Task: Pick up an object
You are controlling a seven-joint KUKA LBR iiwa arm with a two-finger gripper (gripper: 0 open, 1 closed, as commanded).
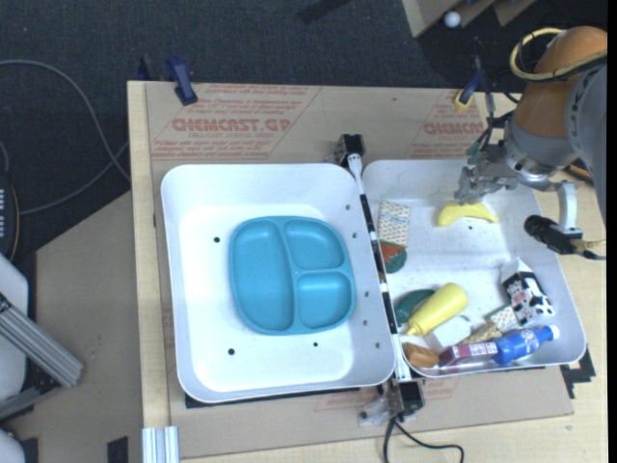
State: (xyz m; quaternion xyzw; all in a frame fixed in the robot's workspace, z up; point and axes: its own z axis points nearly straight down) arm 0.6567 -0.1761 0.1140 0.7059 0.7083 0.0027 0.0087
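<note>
My gripper (pixel 476 189) hangs over the far part of the right bin (pixel 424 177), with the grey arm and its orange band reaching in from the right. Just below its tip lies a yellow banana (pixel 468 214), close to or touching the gripper. Nothing is visibly lifted. Nearer the front of the same bin lie a yellow squeeze bottle (pixel 439 309), a patterned packet (pixel 393 223), a green item (pixel 412 301), a black-and-white toy (pixel 525 292) and a blue-capped tube (pixel 499 348).
The left bin (pixel 193 258) holds a blue divided plate (pixel 292 274). A black clip (pixel 351 147) sits where the two bins meet at the back. A small reddish item (pixel 390 253) lies against the right bin's left wall.
</note>
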